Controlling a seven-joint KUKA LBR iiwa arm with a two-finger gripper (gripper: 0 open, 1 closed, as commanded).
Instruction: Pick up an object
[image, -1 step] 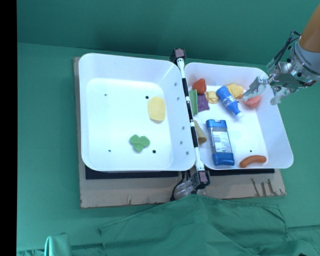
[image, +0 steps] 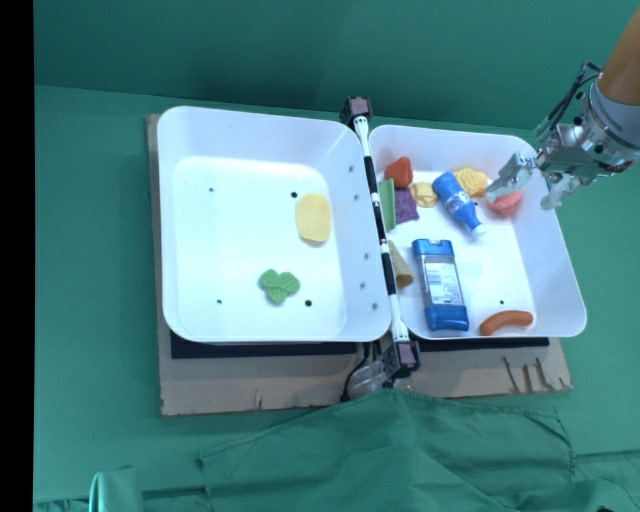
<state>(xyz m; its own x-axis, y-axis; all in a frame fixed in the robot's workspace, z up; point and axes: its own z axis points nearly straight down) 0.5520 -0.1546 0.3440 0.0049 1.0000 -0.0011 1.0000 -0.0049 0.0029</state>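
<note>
My gripper (image: 521, 196) hangs over the far right part of the right bin (image: 560, 280), its two fingers spread open with nothing between them. Its left fingertip (image: 499, 186) is just above a salmon-red piece (image: 507, 204). To the left of that lie a blue bottle (image: 458, 203) with a white cap, a yellow piece (image: 470, 180), an orange-yellow piece (image: 424, 193), a red piece (image: 399, 170), a purple piece (image: 406, 206) and a green strip (image: 386, 202). Nearer the front are a blue packet (image: 440, 284), a tan cone (image: 400, 265) and a brown sausage (image: 506, 321).
The left bin (image: 200, 140) holds a yellow disc (image: 313, 217) and a green leaf shape (image: 280, 285). A black-and-white bar (image: 372, 190) runs between the bins. Green cloth (image: 400, 450) lies bunched in front of the bench.
</note>
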